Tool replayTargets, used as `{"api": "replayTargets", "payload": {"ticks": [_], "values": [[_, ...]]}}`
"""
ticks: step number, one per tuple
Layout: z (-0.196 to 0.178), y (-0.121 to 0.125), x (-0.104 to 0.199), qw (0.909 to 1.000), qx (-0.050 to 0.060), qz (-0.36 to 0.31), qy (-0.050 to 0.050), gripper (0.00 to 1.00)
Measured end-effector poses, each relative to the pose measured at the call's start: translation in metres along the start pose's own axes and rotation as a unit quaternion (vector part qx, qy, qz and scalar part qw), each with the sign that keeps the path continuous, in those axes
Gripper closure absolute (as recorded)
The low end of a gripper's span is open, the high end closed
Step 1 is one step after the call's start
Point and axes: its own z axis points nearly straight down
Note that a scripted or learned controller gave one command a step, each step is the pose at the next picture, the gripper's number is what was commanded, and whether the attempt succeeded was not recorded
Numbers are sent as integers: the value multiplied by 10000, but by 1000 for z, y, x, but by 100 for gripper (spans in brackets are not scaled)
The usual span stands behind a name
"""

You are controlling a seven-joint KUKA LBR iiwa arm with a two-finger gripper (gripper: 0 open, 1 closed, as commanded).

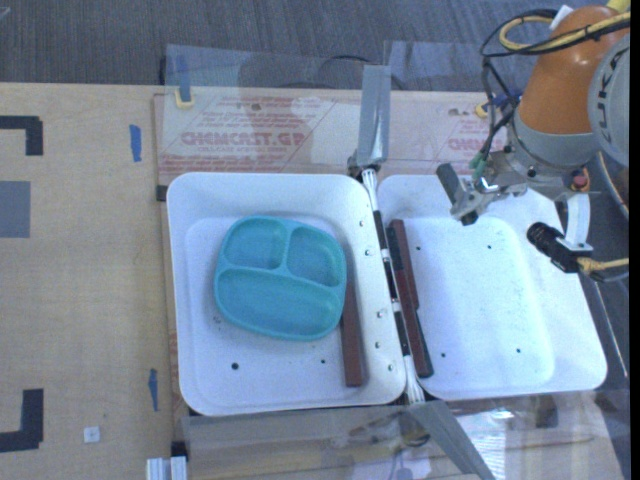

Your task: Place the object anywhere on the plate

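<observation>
We see two white bins side by side on the wooden bench (80, 288). The blue-green plate (280, 280) lies flat in the left bin (192, 200). It sits near the middle, a bit toward the wall between the bins. The plate has three parts: two small ones at the back and one big one at the front.

A long brown strip (352, 343) lies in the left bin just beside the right edge of the plate. A second brown strip (410, 303) lies in the right bin (490, 308), along its left wall.

The grey arm (565, 83) with its orange band comes in from the right. Its gripper (462, 200) is over the back left corner of the right bin, well apart from the plate. We cannot tell if the gripper is open or closed, and we cannot tell if it holds a thing. We also cannot tell which thing is the one to put on the plate.
</observation>
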Motion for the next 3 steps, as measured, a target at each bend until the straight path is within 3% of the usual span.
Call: {"api": "replayTargets", "payload": {"ticks": [1,2,3], "values": [[-10,46,72,9975,-22,-708,-7,100],[-16,44,152,9863,1,-1652,6,100],[8,14,210,9782,2,-2077,7,100]]}}
